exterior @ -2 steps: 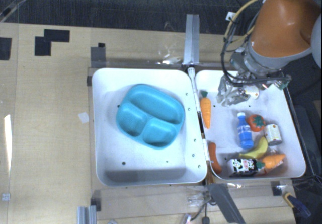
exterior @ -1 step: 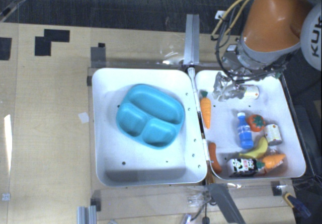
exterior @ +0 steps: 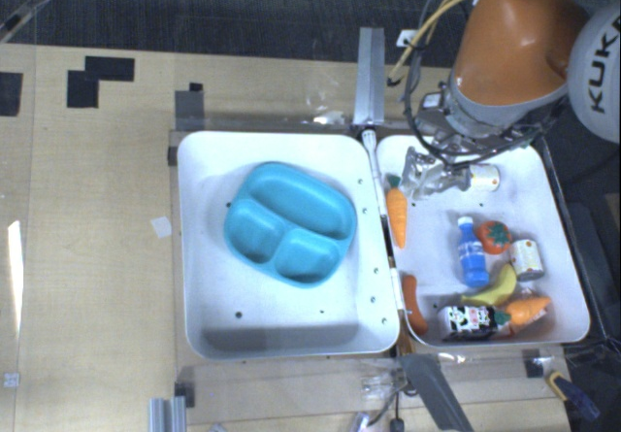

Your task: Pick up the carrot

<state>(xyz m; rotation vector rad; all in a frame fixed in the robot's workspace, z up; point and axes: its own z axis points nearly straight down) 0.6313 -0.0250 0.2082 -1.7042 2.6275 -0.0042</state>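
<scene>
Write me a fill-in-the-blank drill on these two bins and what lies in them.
1. The blue divided tray lies in the ____ bin.
2. The carrot lies along the right bin's ____ wall.
3. The yellow fruit beside the blue bottle is a ____.
4. The hand is above the carrot's ____ end.

Missing words: left; left; banana; green

Glossy blue plastic tray (exterior: pixel 289 222) — smooth white bins (exterior: pixel 281 333), matt wooden bench (exterior: pixel 87 255).
</scene>
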